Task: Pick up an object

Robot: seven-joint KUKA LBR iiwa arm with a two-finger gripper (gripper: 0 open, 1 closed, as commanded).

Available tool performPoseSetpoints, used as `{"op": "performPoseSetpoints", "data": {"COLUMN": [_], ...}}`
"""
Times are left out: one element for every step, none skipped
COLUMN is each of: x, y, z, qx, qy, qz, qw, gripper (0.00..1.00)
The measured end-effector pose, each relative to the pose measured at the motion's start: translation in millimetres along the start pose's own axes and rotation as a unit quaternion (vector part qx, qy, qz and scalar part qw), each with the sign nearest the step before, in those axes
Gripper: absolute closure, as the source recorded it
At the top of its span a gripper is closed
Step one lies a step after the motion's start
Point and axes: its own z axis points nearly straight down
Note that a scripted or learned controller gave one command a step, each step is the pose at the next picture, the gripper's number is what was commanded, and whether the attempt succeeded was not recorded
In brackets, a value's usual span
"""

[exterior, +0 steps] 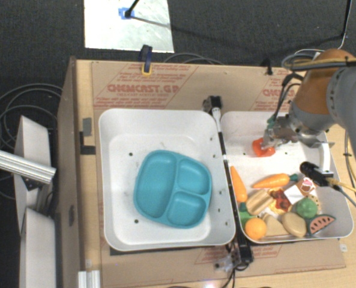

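My gripper (274,132) hangs low in the back half of the right bin (242,129), reaching in from the right. Directly at its tip lies a small red-orange toy (262,148); the gripper touches or nearly touches its top right side. Whether the toy is held cannot be seen. Several toy foods crowd the front of the right bin: an orange carrot (271,180), a second carrot (238,186) along the left wall, a bread roll (259,201), an orange fruit (256,228), a green piece (306,209) and a watermelon slice (322,223).
The left bin (122,138) holds a blue divided plate (172,188). A black divider rail (221,146) runs between the bins. The grey arm with its orange band (322,89) leans over the right bin's back right corner. Cables lie left of the bench.
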Motion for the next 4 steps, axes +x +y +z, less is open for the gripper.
{"op": "performPoseSetpoints", "data": {"x": [0.0, 8.7, 4.8, 4.8], "y": [-0.1, -58.8, -9.6, -10.9], "z": [0.4, 12.6, 10.6, 0.0], "qx": [0.0, 0.005, -0.001, 0.0], "qy": [0.0, 0.001, 0.0, 0.0], "qz": [0.0, 0.002, 0.0, -0.001], "qw": [1.0, 1.0, 1.0, 1.0], "gripper": [0.0, 0.0, 0.0, 1.0]}}
